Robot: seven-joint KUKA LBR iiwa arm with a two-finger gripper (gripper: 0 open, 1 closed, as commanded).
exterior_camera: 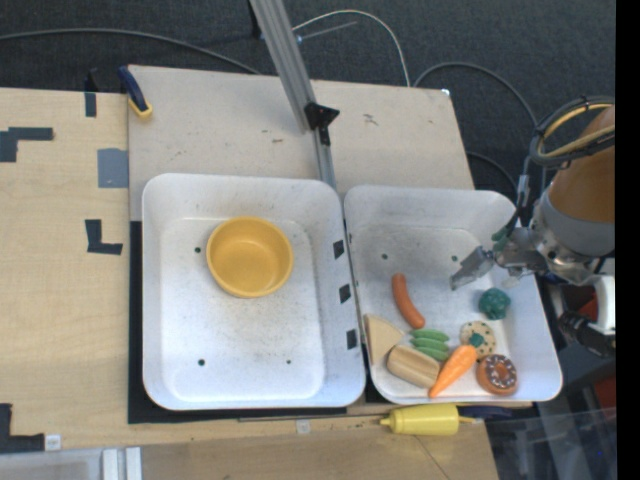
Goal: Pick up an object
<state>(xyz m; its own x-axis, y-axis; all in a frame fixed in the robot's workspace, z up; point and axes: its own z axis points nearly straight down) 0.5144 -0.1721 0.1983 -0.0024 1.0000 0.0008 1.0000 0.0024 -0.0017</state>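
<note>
The arm (585,203) was grey with a rounded orange band above the wrist; dark cables looped over it, and its claw (478,267) was grey metal.

The bowl (249,256) sits in the left bin (170,368), toward its back edge. In the right bin (400,208), the sausage (407,301) lies near the middle; the carrot (453,369) and donut (497,374) lie along the front edge.
</note>
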